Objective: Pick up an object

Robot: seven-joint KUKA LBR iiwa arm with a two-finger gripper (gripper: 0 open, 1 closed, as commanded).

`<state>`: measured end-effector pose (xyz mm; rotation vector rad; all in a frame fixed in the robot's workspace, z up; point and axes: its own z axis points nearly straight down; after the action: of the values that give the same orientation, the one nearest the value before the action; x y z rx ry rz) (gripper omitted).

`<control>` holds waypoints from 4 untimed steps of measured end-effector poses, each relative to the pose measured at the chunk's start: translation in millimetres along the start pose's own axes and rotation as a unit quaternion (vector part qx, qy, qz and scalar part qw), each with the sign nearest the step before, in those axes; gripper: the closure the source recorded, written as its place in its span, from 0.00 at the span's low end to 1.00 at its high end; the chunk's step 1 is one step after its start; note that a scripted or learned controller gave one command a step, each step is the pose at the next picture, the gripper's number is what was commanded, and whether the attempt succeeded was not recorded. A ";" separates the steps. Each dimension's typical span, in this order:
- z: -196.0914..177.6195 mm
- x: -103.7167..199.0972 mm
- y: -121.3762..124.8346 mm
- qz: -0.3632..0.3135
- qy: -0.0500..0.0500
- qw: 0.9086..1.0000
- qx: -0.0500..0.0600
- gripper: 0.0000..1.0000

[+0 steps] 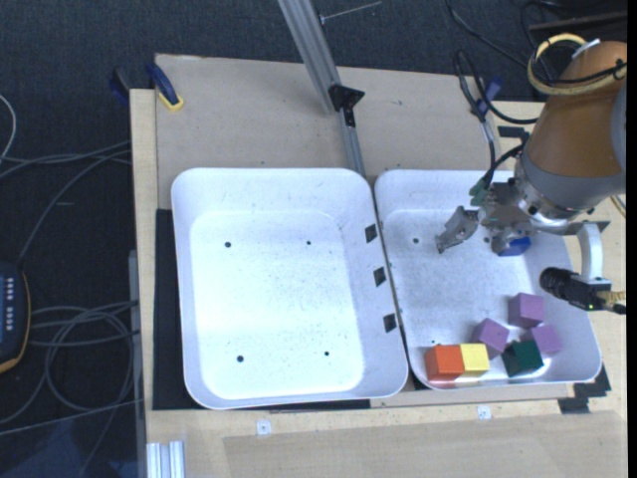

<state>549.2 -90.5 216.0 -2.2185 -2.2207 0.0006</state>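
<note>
My gripper (476,235) hangs over the upper part of the right bin (438,292), reaching in from the right under the grey and orange arm. A small blue object (514,248) shows just below the gripper's right side; I cannot tell whether it is held or lying on the bin floor. In the bin's near right corner lie an orange block (446,360), a yellow block (475,357), a dark green block (520,358) and three purple blocks (492,333), (527,309), (545,340). All of these lie well below the gripper and apart from it.
The left bin (189,202) stands beside the right one, with a row of black clips (379,276) along the shared rim. A metal pole (318,53) slants in from the top. Cables hang beside the arm at the upper right.
</note>
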 end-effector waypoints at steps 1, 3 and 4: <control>0.0 -0.1 0.1 0.000 0.000 1.000 -0.001 0.00; 112.9 2.6 -15.8 0.001 0.000 1.000 0.003 0.00; 117.0 3.1 -16.0 0.001 0.000 1.000 0.001 0.00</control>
<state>532.9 -87.2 99.0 -2.2189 -2.2184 0.0021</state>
